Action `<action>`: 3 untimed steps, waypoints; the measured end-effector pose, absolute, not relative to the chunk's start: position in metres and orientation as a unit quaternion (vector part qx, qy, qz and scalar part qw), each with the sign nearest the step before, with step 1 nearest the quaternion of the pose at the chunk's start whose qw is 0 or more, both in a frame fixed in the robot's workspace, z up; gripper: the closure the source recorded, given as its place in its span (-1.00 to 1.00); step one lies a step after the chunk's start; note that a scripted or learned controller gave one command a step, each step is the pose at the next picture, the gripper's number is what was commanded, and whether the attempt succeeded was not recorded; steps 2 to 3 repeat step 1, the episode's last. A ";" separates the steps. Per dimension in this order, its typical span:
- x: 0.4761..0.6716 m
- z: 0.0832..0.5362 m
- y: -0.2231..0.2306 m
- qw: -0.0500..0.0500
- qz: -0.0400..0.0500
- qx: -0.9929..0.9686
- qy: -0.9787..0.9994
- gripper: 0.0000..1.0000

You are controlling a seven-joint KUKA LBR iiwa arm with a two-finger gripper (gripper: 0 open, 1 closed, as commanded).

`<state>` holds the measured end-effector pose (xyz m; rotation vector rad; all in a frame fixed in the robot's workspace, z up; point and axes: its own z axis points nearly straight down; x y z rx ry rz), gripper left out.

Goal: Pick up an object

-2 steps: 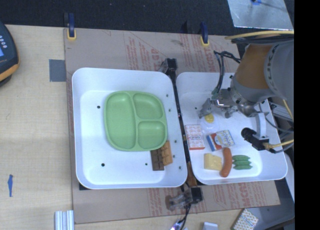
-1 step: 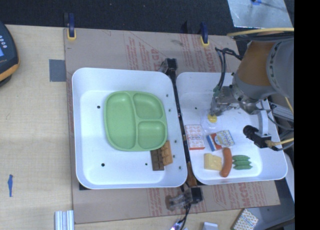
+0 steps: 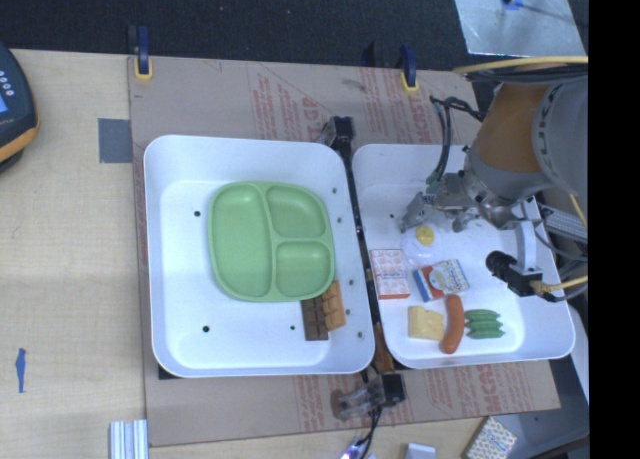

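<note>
**benchwatcher:** The hand sat low in the right bin, just above a small yellow piece. Couldn't tell whether it was open or gripping anything.

**toyfoodfan:** That piece looked like light, hard plastic, probably slippery and too flat to pinch easily. I'd have gone for the sausage near the front wall, beside the cheese wedge: stiff, rounded, grab it across the middle.

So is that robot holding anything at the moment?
It cannot be told. The tool hangs over the right bin by a small yellow piece; no grip is visible.
</note>
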<state>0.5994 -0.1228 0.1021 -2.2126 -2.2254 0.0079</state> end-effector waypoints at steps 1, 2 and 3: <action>0.599 0.113 -0.124 0.002 0.003 -0.705 -0.709 1.00; 0.599 0.113 -0.124 0.002 0.003 -0.705 -0.709 1.00; 0.599 0.113 -0.124 0.002 0.003 -0.705 -0.709 1.00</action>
